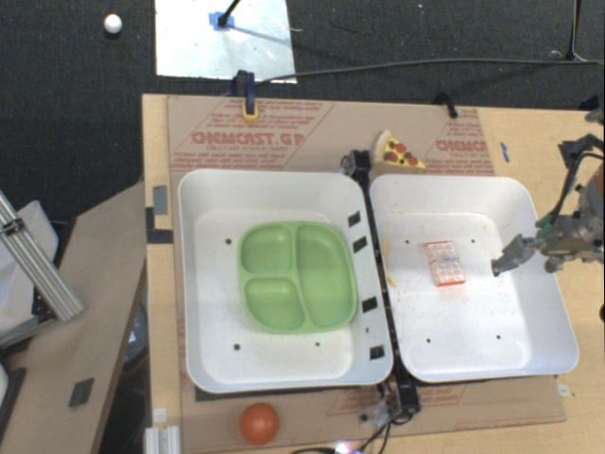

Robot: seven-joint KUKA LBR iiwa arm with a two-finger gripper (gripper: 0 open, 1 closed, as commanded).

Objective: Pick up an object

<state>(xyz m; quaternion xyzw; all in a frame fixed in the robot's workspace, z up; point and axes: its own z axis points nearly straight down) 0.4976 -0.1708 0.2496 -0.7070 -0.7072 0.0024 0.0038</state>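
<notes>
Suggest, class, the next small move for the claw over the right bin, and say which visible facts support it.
Probably a short shift toward the small red-and-white packet, then down. The claw sits over the right bin, beside the packet and apart from it, with nothing between its fingers. The packet lies flat on the bin floor and is the closest thing to pick up; the green divided plate is in the other bin.

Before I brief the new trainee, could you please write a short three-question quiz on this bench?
1. True or false: the green plate lies in the right bin.
2. What lies in the right bin? A) small packet B) orange ball C) pizza slice
3. Fill in: the gripper is over the ___ bin.

Key: 1 false, it lies in the left bin; 2 A; 3 right.
</notes>
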